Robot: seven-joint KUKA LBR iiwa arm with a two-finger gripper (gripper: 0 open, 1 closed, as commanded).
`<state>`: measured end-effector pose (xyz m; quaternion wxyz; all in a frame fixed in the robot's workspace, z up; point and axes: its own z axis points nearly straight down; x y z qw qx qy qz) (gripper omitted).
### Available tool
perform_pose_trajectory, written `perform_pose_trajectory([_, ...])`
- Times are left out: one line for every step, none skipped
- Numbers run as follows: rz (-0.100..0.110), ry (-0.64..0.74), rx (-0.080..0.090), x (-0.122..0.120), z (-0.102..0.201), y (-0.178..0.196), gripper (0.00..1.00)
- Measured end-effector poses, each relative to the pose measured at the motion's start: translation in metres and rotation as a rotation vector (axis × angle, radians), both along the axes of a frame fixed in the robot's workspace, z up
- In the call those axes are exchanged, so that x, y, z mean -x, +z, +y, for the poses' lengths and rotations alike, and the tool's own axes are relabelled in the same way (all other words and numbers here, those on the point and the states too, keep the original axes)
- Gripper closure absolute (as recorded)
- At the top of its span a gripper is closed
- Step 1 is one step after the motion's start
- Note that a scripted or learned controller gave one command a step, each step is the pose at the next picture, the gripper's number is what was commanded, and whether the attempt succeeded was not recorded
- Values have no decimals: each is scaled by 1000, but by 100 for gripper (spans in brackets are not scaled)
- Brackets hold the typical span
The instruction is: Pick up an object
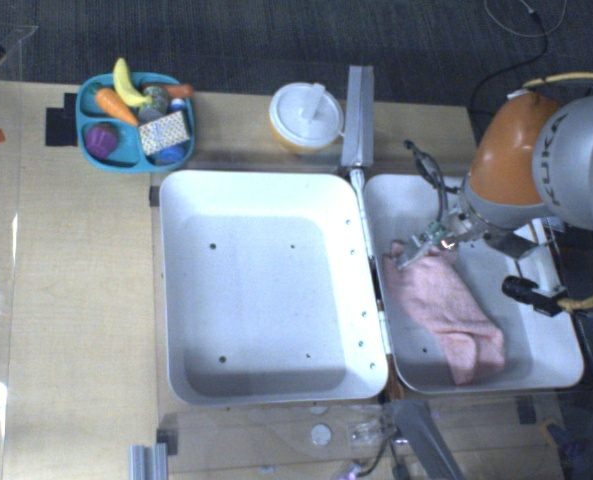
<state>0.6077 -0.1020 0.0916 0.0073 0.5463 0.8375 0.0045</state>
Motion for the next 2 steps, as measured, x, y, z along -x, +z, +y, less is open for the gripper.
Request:
perform_pose_trajectory([-9, 2, -2, -3, 2, 13, 100])
perform_pose_trajectory([5, -134, -1, -50, 13, 120, 100])
